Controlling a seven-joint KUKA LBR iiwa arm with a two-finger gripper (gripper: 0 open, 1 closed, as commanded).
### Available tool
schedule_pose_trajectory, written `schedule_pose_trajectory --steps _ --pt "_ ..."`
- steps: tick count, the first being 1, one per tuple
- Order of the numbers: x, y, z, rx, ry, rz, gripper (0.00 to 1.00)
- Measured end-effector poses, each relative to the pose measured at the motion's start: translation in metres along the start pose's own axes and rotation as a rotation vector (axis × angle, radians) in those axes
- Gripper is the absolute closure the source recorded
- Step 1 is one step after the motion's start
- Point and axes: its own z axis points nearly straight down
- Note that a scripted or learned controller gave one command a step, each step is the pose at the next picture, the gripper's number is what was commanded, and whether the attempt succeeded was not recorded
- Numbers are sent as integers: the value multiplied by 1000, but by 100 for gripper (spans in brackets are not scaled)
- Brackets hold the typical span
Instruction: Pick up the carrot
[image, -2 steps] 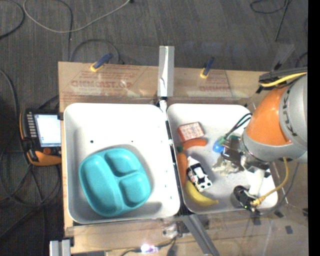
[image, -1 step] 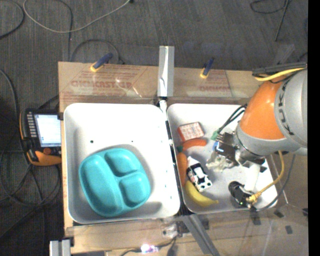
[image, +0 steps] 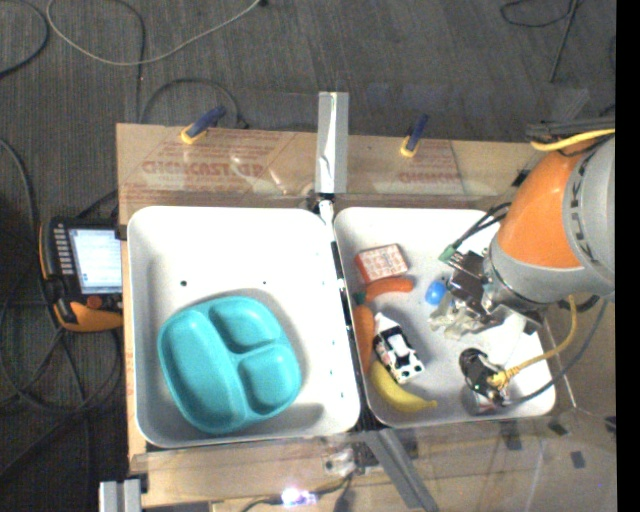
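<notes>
The carrot (image: 364, 326), orange and tapered, lies lengthwise against the left wall of the right bin (image: 520, 405). My gripper (image: 460, 312) hangs over the middle of that bin, to the right of the carrot and well apart from it. The grey arm with its orange band (image: 540, 225) reaches in from the right above it. Nothing is visibly held.
Around the carrot lie an orange-red sausage-shaped piece (image: 388, 287), a pink box (image: 381, 262), a black and white object (image: 396, 354) and a banana (image: 398, 392). A small blue thing (image: 435, 294) sits by the gripper. The left bin (image: 150, 240) holds a teal divided plate (image: 230, 362).
</notes>
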Motion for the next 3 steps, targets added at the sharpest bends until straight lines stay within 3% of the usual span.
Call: schedule_pose_trajectory --steps 1,2,3 --pt "8 -5 -64 -1 -1 80 100" --pt "5 -5 38 4 -1 166 100" --pt "20 -13 -7 -1 -1 -129 100"
